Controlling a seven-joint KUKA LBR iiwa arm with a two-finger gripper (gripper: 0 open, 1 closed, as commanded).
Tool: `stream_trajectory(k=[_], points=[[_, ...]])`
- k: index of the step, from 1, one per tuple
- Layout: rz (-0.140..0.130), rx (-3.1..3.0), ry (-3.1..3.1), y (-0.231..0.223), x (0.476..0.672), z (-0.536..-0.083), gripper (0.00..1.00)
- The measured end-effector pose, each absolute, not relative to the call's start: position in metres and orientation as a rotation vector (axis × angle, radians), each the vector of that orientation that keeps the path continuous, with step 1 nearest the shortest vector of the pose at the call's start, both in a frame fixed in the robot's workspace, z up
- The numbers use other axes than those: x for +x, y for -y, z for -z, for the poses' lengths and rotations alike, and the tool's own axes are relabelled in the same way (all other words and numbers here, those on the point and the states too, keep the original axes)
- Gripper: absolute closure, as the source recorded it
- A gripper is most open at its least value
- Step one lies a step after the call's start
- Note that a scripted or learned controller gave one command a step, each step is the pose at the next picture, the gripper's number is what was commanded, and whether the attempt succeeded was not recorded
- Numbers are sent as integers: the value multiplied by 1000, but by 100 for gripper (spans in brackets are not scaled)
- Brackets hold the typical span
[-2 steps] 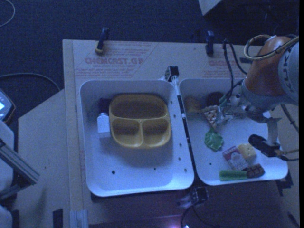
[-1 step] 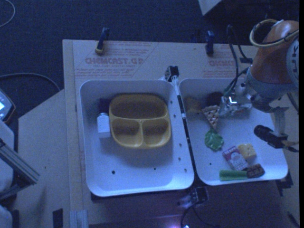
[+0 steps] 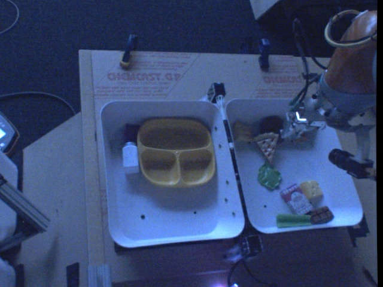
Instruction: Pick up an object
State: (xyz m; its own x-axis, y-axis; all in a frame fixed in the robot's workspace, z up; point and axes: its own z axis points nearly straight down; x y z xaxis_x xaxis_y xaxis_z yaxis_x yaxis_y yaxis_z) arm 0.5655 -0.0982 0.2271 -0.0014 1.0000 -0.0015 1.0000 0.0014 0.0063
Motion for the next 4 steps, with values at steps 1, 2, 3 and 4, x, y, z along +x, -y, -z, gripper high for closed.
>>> stream_trajectory(k=[1,2,3,4], points=[[2,2222,-2226,84,543,-231,100],[3,2223,-2225,76,533,-220,100],[-2,2221,-2218,92,529,-229,100],[-3,2218,-2221,90,538,-233,100]])
